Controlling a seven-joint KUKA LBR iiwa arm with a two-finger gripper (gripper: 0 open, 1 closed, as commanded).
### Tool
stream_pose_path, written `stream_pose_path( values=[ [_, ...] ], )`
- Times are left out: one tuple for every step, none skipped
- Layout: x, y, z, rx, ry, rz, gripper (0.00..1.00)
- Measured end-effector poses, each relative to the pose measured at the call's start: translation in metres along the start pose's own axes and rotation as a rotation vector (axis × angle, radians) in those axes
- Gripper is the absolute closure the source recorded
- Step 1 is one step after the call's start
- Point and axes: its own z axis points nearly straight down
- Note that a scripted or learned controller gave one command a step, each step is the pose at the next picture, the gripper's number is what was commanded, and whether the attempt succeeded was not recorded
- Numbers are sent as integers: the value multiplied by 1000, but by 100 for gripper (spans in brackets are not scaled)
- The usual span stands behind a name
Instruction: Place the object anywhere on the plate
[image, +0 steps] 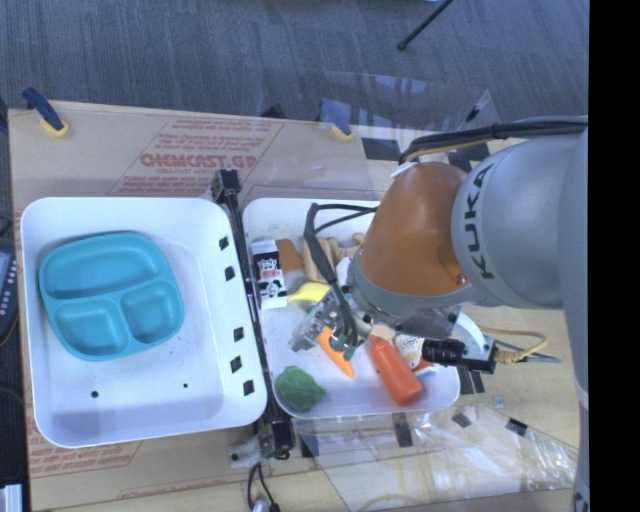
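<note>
A blue divided plate (108, 292) lies in the left white bin (130, 410), towards its far left. My gripper (337, 335) hangs low in the right bin (350, 405), under the arm's orange band. It is right over a small orange carrot-like piece (340, 358) and beside a yellow piece (310, 294). The arm's bulk hides much of what lies beneath it. Nothing is visibly lifted off the bin floor.
In the right bin are an orange bottle-shaped toy (395, 372), a green leafy toy (299, 388), a small printed box (267, 272) and wooden sticks (300, 255). A black divider (245, 300) runs between the bins. Cables trail to the right of the arm.
</note>
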Motion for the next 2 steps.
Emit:
stream_pose_path(
  values=[
    [0,0,0,0,0,0,0],
    [21,26,0,0,1,-461,0]
  ],
)
